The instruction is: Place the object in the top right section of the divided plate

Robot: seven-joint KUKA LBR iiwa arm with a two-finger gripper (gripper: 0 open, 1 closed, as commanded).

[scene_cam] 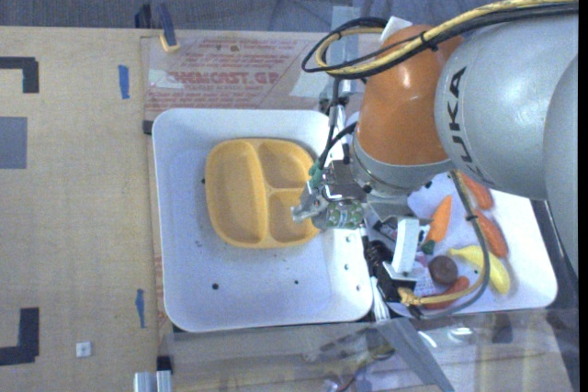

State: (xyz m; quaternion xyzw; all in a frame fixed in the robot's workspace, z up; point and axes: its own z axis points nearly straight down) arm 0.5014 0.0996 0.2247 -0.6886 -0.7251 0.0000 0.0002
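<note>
A yellow divided plate lies in the left white bin. It has one long section on its left and two smaller ones on its right. My gripper hangs over the plate's right rim, about level with the ridge between the two small sections. The grey arm with its orange band covers the space above and to the right of it. The arm's own parts crowd the gripper, and I cannot make out any object in it.
The right bin holds toy food: an orange carrot, another orange piece, a yellow banana and a brown round piece. Cables trail beside the wrist. A brown cardboard sheet lies behind the left bin.
</note>
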